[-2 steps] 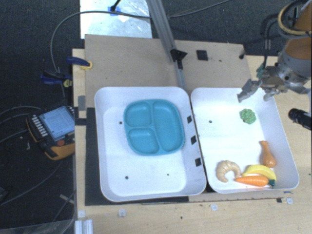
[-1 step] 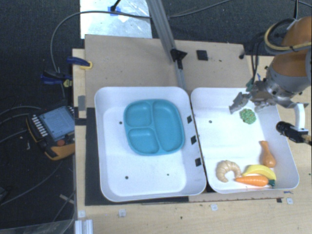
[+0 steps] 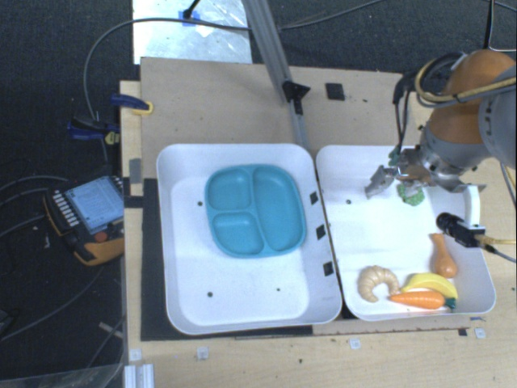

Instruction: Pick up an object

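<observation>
My gripper [image 3: 391, 181] hangs low over the far part of the right bin [image 3: 355, 241], with the arm reaching in from the right. A small green object [image 3: 413, 195] lies just beneath and beside it, partly hidden by the wrist; I cannot tell whether they touch. In the bin's near right corner lie a pale croissant [image 3: 377, 281], a yellow banana [image 3: 430, 283], an orange carrot [image 3: 418, 300] and a tan gourd-shaped piece [image 3: 442, 257]. The gripper is well apart from these.
The left bin [image 3: 182, 289] holds a blue divided plate [image 3: 254, 210] near its middle. A grey pole [image 3: 271, 39] slants across the bench behind the bins. Clamps and a handheld device [image 3: 89, 217] lie off the bench to the left.
</observation>
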`<state>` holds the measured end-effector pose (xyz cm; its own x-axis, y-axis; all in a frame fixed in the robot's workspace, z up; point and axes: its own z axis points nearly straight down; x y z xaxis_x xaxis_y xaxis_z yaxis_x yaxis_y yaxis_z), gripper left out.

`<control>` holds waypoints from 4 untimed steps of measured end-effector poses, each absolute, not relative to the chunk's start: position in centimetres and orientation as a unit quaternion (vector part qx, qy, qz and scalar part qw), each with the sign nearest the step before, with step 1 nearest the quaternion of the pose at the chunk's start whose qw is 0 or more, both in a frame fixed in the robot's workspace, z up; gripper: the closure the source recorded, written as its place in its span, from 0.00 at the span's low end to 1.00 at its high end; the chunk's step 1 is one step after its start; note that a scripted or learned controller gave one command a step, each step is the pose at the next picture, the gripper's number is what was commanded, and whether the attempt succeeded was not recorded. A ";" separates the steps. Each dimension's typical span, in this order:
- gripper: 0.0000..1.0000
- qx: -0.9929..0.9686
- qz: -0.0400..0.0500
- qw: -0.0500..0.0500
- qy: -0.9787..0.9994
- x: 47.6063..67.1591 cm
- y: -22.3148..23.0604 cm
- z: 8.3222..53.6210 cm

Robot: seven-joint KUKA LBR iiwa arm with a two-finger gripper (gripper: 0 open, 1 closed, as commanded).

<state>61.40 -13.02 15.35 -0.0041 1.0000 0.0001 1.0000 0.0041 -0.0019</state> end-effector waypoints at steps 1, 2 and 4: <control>0.00 -0.707 0.001 0.001 -0.707 60.5 -12.7 9.7; 1.00 -0.707 -0.001 -0.002 -0.707 60.7 -12.7 11.1; 1.00 -0.705 -0.002 -0.004 -0.709 62.1 -12.4 22.8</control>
